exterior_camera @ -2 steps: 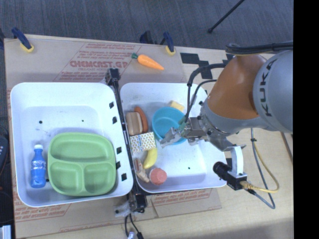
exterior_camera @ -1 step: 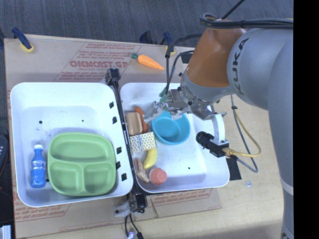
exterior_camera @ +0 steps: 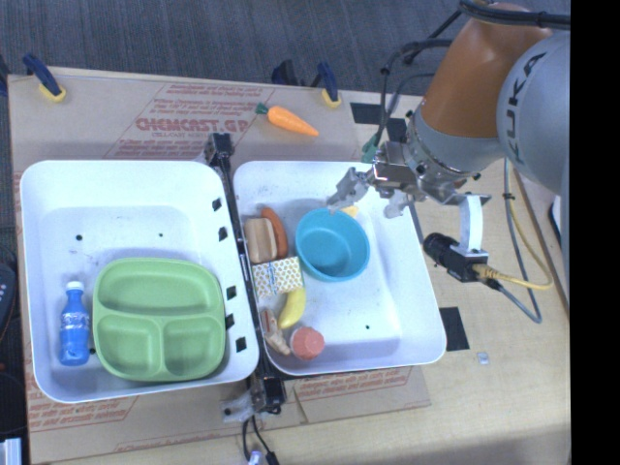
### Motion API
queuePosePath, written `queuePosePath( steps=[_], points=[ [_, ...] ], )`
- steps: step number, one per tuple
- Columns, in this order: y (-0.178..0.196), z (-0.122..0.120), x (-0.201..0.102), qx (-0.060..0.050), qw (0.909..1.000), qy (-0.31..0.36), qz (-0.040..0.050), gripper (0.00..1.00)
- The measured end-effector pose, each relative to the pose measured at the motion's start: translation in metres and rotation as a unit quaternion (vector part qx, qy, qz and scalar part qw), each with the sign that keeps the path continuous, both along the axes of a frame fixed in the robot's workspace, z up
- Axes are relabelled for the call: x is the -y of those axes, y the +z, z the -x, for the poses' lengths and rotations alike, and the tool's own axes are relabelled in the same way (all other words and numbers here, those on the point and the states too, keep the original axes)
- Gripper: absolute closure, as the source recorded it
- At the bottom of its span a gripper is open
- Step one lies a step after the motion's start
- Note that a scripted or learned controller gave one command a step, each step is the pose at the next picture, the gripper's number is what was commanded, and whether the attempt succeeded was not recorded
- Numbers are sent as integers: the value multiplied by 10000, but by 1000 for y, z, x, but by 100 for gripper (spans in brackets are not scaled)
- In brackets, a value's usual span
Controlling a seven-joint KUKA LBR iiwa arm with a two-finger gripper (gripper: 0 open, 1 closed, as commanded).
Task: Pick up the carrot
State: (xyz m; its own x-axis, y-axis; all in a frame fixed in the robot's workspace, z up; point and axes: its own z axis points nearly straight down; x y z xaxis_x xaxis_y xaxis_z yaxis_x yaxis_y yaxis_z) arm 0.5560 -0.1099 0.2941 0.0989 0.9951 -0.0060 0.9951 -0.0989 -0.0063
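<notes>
Approach step: carrot lay on the bench outside the bins, at 11 o'clock from the tool, which hung spread and empty over the right bin; next move needed travel there.

Carrot lies on open cardboard behind the bins, nothing crowding it. Blue clamp near its right. Right bin crowded along its left wall; blue bowl mid-bin.
</notes>
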Motion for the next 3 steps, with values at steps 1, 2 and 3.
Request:
queuePosePath(
  steps=[1, 2, 3],
  points=[
    [109, -74, 0, 58, 9998, 215, -2, 0],
    [215, -100, -37, 47, 9980, -624, -15, 0],
    [248, -100, -43, 20, 9588, -2841, 4, 0]
  ],
)
